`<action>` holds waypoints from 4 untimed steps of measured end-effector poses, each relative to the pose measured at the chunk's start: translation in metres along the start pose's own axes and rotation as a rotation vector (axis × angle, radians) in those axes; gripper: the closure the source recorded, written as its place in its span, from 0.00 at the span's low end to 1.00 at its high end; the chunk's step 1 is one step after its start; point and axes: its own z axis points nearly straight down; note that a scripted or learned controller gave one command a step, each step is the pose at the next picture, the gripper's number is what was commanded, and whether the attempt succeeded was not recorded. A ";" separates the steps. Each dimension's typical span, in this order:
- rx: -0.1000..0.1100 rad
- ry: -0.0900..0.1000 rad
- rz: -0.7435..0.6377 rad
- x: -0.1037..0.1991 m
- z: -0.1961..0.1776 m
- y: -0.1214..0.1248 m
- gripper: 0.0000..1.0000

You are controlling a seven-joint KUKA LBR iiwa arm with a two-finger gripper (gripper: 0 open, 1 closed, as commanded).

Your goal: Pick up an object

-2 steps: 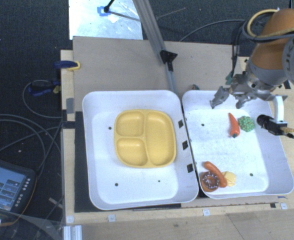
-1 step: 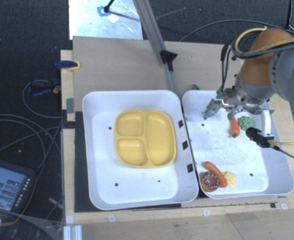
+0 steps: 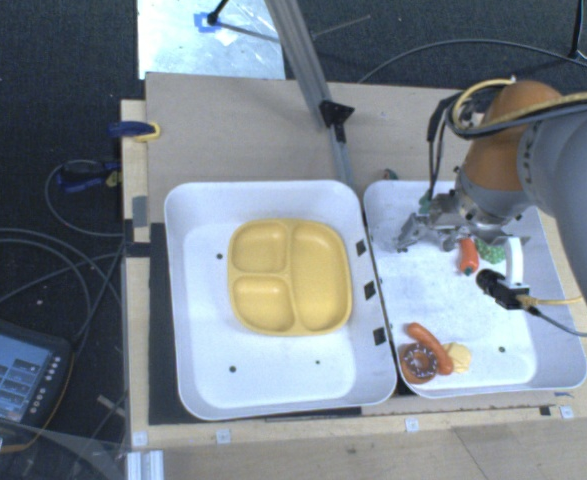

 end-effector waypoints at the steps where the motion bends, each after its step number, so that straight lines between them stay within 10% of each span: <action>1: -0.007 0.000 0.001 0.000 -0.014 0.002 1.00; 4: -0.011 -0.001 -0.007 0.004 -0.156 0.025 1.00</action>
